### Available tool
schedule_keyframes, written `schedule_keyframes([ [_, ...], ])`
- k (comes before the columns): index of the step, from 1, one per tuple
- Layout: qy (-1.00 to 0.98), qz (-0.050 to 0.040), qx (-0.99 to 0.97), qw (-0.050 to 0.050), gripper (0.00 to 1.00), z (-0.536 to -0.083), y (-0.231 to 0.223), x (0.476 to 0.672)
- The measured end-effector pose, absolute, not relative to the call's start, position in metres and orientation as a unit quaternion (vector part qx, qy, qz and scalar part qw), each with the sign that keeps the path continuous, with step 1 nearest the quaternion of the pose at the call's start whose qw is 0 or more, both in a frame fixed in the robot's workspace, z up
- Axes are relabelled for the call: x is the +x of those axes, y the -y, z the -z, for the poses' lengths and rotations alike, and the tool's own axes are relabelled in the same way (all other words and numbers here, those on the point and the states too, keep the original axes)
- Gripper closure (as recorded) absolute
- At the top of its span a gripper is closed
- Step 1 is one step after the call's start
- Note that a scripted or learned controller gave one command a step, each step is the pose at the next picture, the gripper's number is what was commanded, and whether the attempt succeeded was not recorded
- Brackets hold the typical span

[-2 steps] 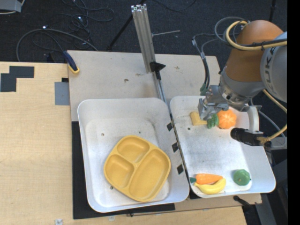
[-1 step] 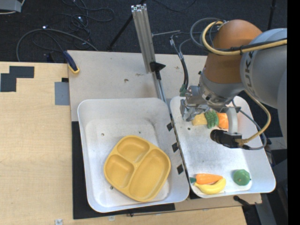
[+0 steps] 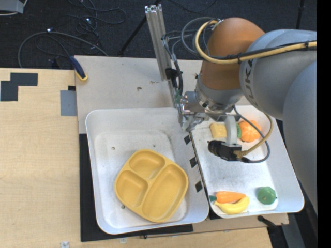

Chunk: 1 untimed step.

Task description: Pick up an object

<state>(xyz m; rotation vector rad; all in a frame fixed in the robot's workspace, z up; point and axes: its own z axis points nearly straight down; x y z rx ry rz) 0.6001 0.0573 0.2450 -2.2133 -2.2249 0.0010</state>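
My gripper (image 3: 188,117) hangs over the back end of the wall between the two bins, under the orange wrist band. Nothing shows in its grasp. In the right bin (image 3: 289,190), a pale yellow block (image 3: 217,130) lies just right of the gripper, partly covered by the wrist. An orange fruit (image 3: 249,131) sits beside that block. At the front of the same bin lie a carrot (image 3: 229,196), a banana (image 3: 234,206) and a green fruit (image 3: 266,194).
A yellow divided plate (image 3: 151,184) fills the front of the left bin (image 3: 101,138). A metal post (image 3: 159,45) rises behind the bins. The grey arm covers the right bin's back right part. Cables lie on the dark floor beyond.
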Motion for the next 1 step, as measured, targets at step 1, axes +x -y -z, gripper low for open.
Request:
schedule_keyframes([
  [1, 0.709, -0.0016, -0.705, 0.002, 1.00, -0.2361, -0.1108, 0.5915],
])
